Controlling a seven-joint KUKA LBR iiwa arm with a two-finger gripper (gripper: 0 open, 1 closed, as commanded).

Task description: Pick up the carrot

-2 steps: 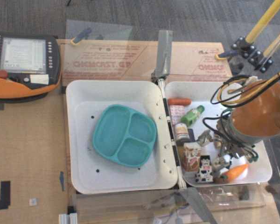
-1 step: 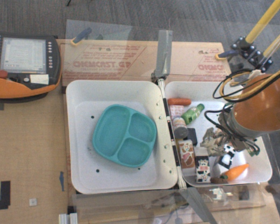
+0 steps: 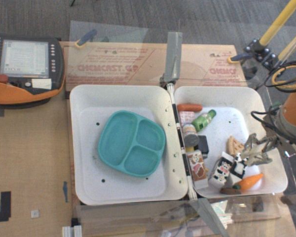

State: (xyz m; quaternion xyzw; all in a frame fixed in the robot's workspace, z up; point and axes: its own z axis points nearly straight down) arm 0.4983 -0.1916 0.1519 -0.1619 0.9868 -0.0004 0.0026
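The gripper (image 3: 252,151) hangs over the right bin (image 3: 266,102), just above the carrot (image 3: 250,182). Its fingers look spread, grasping nothing. A teal plate (image 3: 132,143) lies in the left bin (image 3: 84,132).

Robotics lab, teach pendant (image 3: 25,69) on cardboard-topped bench (image 3: 29,157), clamps (image 3: 259,51), grey carpet floor (image 3: 212,9)

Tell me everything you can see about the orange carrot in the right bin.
The orange toy carrot looks like smooth plastic, tapered, with a dull brownish-green stub at its left end. It lies on its side near the front right corner of the right white bin, pointing slightly up to the right. The black-and-white cow-patterned carton sits just to its left, and the metal gripper is above it, not holding it.
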